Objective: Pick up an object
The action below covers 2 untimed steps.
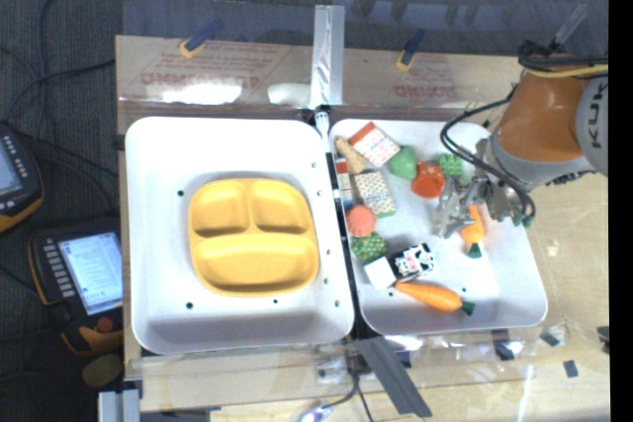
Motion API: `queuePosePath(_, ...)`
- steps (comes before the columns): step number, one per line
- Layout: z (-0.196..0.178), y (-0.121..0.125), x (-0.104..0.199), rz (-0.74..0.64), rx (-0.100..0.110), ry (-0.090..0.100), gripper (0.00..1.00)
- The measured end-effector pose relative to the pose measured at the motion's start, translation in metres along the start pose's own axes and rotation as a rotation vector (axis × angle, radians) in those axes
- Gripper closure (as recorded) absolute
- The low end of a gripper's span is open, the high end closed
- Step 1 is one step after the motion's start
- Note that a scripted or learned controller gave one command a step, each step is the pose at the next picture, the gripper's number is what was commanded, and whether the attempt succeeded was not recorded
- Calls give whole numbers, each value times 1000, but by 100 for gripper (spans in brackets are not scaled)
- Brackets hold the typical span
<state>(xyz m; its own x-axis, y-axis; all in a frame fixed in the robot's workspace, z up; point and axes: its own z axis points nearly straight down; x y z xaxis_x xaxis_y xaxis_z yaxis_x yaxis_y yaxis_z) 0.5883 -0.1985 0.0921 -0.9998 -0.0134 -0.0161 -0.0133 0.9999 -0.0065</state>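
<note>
my pincer (pixel 457 212) is low in the right bin (pixel 529 296), right of frame centre; can't tell how far open or if it grips. small carrot (pixel 474 230) touching it, just right. i'd centre on that, close, lift straight, avoiding the tomato (pixel 428 181).

wooden bench (pixel 574 242) under two white bins (pixel 158 212)
</note>
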Motion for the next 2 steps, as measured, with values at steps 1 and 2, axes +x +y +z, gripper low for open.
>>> queuePosePath(1,2,0,1,0,-1,3,0)
queuePosePath(2,-9,1,-1,-1,1,-2,100)
